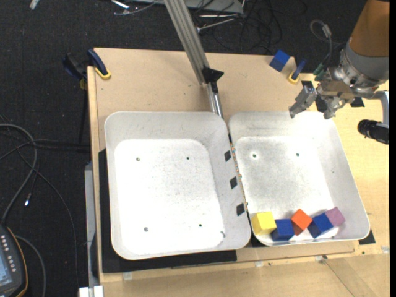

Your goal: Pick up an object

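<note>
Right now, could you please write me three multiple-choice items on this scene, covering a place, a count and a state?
1. Where do the blocks in the right bin lie?
A. along its near edge
B. at its centre
C. along its far edge

2. How many blocks lie there?
A. two
B. five
C. eight

3. The gripper is:
A. open, holding nothing
B. shut on the orange block
C. shut on the yellow block

Answers: 1 A, they crowd the near rim. 2 B: yellow block, two blue, orange block, purple. 3 A, its fingers stand apart above the far rim.

The grey arm with orange band (371, 23) reached from the right; its two-finger gripper (315, 107) seemingly stood open, empty.
</note>
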### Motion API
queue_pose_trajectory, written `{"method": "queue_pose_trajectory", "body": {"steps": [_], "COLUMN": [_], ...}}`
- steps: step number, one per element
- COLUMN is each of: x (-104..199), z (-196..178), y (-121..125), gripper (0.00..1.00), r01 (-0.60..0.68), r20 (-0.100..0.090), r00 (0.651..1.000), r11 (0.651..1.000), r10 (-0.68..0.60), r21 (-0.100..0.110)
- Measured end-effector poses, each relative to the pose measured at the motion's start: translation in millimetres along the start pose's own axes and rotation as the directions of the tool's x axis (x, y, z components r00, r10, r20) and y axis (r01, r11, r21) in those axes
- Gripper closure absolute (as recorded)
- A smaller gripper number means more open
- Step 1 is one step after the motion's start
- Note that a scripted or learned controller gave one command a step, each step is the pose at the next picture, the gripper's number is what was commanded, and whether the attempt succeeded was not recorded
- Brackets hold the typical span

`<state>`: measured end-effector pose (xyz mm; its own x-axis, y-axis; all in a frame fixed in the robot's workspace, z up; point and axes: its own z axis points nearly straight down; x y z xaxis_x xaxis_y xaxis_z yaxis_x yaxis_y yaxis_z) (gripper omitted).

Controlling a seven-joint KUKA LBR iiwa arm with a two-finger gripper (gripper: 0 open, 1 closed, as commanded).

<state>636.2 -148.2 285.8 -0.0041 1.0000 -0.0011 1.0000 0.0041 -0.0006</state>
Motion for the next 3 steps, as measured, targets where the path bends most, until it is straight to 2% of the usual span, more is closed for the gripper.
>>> {"method": "queue_pose_trajectory", "body": {"steps": [1, 2, 3], "x": [44.0, 79.8, 29.9], "z": [77.1, 91.5, 143.3], "y": [-24.9, -24.6, -93.1], "gripper": [0.0, 0.0, 0.0], "r01": [0.002, 0.002, -0.011], "r20": [-0.004, -0.002, 0.0], "r00": [1.0, 1.0, 1.0], "r11": [1.0, 1.0, 1.0], "r10": [-0.002, -0.002, 0.011], "r21": [0.008, 0.001, 0.009]}}
